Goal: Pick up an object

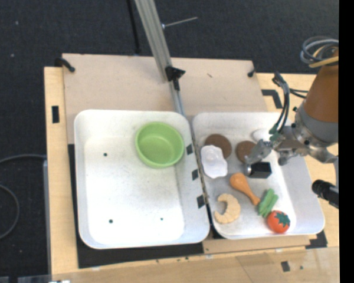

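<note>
My gripper (255,154) hangs low over the right bin (304,214), near its far middle. It sits right beside a brown disc (243,151) and covers that disc's right side. A second brown disc (218,144) lies to the left, with a white lump (213,161) just in front of it. An orange drumstick-shaped toy (245,187) lies in front of the gripper. Further forward are a beige croissant (228,208), a green pod (267,200) and a red tomato (278,221). Nothing is seen held in the gripper.
A green bowl (159,144) stands at the far side of the left bin (106,217). A metal post (156,37) rises slantwise behind the divide between the bins. The arm's orange band (324,96) is over the right bin's far right corner.
</note>
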`<action>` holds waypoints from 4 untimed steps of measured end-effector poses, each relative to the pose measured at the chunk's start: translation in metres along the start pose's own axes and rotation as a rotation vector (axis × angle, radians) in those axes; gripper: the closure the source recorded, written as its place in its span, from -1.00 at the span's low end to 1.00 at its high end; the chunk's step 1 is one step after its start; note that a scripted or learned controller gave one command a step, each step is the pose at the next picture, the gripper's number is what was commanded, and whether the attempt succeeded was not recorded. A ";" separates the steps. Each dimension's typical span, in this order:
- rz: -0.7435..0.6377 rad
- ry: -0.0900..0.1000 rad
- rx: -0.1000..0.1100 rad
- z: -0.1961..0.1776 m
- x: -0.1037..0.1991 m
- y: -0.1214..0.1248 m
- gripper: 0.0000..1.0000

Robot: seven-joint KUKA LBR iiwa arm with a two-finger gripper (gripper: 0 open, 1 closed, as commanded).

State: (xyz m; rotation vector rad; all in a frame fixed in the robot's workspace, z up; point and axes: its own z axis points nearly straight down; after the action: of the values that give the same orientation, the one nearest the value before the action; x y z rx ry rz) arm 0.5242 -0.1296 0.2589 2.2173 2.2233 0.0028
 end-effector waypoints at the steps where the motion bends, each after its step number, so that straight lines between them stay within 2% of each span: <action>1: 0.002 0.000 -0.001 0.000 0.000 0.000 -1.00; 2: 0.004 -0.002 0.005 0.043 0.001 -0.003 -1.00; 4: 0.004 -0.001 0.001 0.126 -0.002 -0.008 -1.00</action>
State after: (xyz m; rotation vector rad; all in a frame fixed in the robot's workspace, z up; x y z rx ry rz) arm 0.5166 -0.1316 0.1329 2.2221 2.2193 0.0006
